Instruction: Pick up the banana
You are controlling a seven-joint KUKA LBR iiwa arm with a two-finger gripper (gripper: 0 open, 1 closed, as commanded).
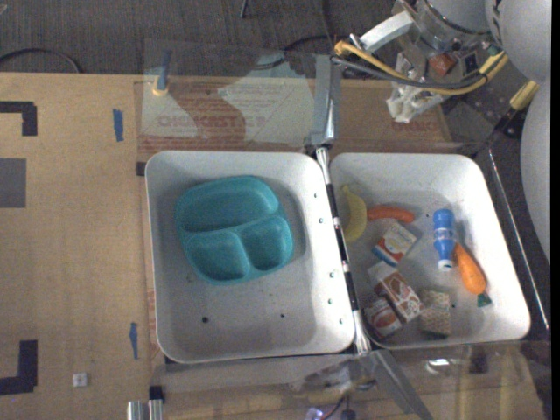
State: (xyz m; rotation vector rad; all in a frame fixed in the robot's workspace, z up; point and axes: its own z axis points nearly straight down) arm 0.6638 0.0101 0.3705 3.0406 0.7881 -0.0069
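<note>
Banana (353, 213) tucked against the left wall of the right bin (500, 234), curved along the divider shared with the left bin (162, 261). Likely dropped there loose, like the rest of the clutter: an orange sausage-shaped toy (389, 213) just beside it, a small carton (395, 241) near its lower end, a blue bottle (444, 237) and a toy carrot (471, 271) farther right, more cartons (398, 296) toward the near edge. Teal divided plate (234, 228) alone in the left bin.

Gripper (409, 103) hanging high beyond the far rim of the right bin, wrapped in cables, touching nothing. Open or closed: cannot tell from this angle. Probably parked up there to leave the bins unobstructed for the camera.

Relative to the gripper, banana nearer the camera and off to the view's left, well apart and well below. Wall-hugging position a likely nuisance: little room on the divider side for a clean descent.
</note>
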